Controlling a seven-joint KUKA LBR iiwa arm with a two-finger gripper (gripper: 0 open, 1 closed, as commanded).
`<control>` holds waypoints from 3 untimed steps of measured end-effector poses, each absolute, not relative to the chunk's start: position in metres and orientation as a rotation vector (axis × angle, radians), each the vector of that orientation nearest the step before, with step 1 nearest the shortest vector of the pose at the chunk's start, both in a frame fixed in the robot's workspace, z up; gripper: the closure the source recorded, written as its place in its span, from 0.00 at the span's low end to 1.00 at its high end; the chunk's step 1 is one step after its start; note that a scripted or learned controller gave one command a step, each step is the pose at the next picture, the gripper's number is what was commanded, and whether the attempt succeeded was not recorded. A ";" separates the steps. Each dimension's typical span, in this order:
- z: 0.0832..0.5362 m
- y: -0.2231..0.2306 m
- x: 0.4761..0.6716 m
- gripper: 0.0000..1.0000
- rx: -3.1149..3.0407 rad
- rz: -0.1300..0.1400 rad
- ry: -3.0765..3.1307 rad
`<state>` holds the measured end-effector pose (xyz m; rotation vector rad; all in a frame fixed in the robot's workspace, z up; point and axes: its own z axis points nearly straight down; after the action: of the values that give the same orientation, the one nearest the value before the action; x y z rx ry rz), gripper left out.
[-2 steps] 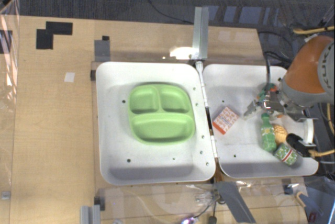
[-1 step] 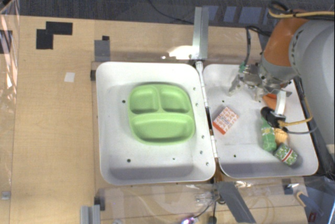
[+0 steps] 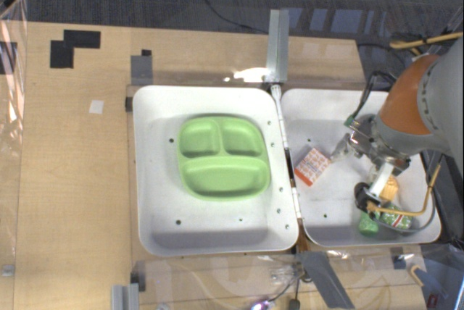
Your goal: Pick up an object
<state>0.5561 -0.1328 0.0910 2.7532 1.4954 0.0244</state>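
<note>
My gripper (image 3: 360, 147) hangs low over the middle of the right bin (image 3: 326, 116), under the grey arm with its orange band (image 3: 404, 107). A small red and white packet (image 3: 313, 165) lies flat on the bin floor just to its left, apart from it. Near the bin's front right corner sit a green item (image 3: 370, 226) and, beside it, a green piece with a dark label (image 3: 396, 220). A yellowish thing (image 3: 391, 190) lies just behind them, partly covered by the wrist.
The left bin (image 3: 156, 156) holds a light green divided plate (image 3: 221, 156) at its middle. A metal divider (image 3: 285, 156) separates the two bins. Bare floor shows at the back of the right bin.
</note>
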 end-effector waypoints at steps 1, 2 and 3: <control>0.090 -0.086 0.600 0.00 3.062 0.021 0.681; 0.100 -0.085 0.603 1.00 3.056 0.031 0.703; 0.183 -0.009 0.649 1.00 3.082 -0.001 0.612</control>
<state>0.6494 -0.0090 0.1829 3.0816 0.6122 -0.0006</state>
